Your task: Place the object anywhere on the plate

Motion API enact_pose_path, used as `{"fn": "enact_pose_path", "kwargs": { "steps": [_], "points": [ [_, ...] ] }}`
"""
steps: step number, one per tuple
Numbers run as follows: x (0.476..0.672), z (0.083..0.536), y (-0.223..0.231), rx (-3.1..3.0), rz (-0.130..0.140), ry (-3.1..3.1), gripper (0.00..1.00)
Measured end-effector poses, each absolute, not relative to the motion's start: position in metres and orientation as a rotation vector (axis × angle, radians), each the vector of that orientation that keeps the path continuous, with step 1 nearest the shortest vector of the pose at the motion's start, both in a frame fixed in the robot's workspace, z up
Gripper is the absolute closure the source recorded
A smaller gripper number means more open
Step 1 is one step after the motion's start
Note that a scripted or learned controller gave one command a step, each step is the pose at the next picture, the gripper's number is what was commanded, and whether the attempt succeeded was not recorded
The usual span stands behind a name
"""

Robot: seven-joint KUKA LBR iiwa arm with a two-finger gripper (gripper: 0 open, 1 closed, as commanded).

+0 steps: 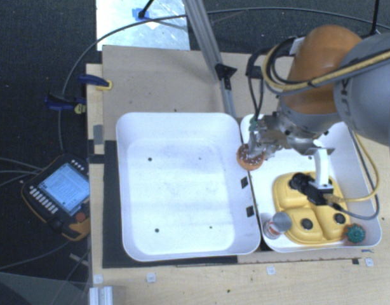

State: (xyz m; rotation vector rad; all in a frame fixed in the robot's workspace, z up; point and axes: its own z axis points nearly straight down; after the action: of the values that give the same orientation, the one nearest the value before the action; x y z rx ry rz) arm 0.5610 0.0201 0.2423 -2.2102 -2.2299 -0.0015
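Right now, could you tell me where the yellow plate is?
The yellow plate lies in the right bin, toward its near edge, below the tool; a teal piece sits at the plate's right corner.

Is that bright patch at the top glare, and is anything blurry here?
In the camera view, the shiny panel at the top is washed out by glare; the left bin is evenly lit with soft shadows; the gripper looks slightly smeared, its details hard to read.

grey arm (366,88), orange band, yellow-black cables
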Motion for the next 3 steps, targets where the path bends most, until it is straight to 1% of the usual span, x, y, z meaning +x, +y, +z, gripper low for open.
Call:
{"fn": "enact_pose_path", "kwargs": {
  "steps": [2,3],
  "points": [
    [0.527,0.246,0.113,-2.208,-0.002,-2.231,1.0],
    [0.506,0.221,0.161,-2.209,0.001,-2.23,1.0]
  ]
}}
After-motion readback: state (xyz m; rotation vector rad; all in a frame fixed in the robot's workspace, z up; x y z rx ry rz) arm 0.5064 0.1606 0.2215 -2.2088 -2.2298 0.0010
